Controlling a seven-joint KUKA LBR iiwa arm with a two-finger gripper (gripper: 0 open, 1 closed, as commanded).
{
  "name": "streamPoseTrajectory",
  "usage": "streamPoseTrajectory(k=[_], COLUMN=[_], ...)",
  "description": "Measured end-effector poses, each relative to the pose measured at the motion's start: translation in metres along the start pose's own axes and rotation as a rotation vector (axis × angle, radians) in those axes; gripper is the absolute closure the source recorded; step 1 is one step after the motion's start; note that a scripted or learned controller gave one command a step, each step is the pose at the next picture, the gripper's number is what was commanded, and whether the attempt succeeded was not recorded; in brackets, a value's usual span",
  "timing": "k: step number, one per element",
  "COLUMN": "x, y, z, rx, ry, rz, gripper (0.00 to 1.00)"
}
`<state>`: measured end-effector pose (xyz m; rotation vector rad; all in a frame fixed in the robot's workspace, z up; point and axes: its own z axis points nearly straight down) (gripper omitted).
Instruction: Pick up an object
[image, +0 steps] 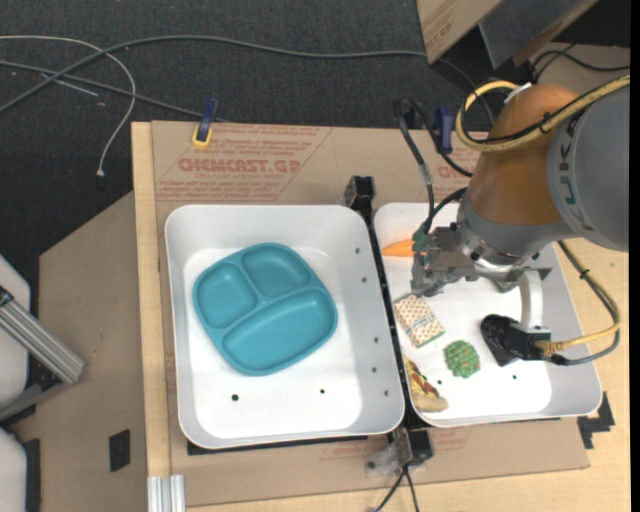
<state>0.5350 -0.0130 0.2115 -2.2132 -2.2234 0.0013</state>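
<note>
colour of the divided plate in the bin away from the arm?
Plain teal-blue; the divided plate shows best in the camera view.

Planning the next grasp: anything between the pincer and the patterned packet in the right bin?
Nothing visible. The pincer sits just above the patterned packet in the image, with bare floor of the right bin between them. The green lump lies to the packet's lower right, the orange piece near the far wall, both outside that gap.
</note>
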Motion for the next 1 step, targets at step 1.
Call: streamPoseTrajectory(k=[1], x=[0.0451], y=[-0.0132], z=[-0.0042], rx=[0.0], ry=[0.001], rz=[-0.001], gripper=[1.0])
